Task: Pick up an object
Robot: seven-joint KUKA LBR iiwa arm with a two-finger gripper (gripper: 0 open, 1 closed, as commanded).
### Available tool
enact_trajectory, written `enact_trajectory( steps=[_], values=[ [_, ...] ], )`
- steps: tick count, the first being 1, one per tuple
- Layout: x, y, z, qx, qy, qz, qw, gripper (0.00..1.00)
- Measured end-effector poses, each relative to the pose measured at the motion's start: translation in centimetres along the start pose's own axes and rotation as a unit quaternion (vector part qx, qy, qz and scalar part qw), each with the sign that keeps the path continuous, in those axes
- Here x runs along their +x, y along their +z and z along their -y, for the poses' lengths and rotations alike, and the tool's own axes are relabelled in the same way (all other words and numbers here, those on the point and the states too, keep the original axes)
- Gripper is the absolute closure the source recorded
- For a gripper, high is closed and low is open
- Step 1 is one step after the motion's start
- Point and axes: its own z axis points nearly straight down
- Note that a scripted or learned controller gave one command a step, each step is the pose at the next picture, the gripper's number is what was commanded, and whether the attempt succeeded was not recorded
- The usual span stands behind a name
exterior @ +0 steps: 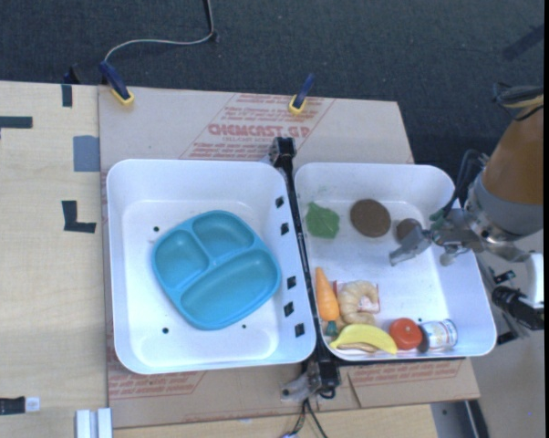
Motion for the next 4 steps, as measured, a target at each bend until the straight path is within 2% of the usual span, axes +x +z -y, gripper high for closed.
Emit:
enact_trajectory(
  steps=[1, 2, 3, 4],
  values=[
    [1.5, 12.0, -7.6, -0.004, -0.001, 0.001, 1.0, 0.0],
    [2.5, 12.2, -13.4, -0.004, -0.001, 0.001, 1.0, 0.0],
    [2.5, 11.2, -13.4, -0.003, -0.001, 0.002, 1.0, 1.0],
    [9.7, 2.5, -8.5, 0.0, -0.001, 0.0, 1.0, 1.0]
  ],
)
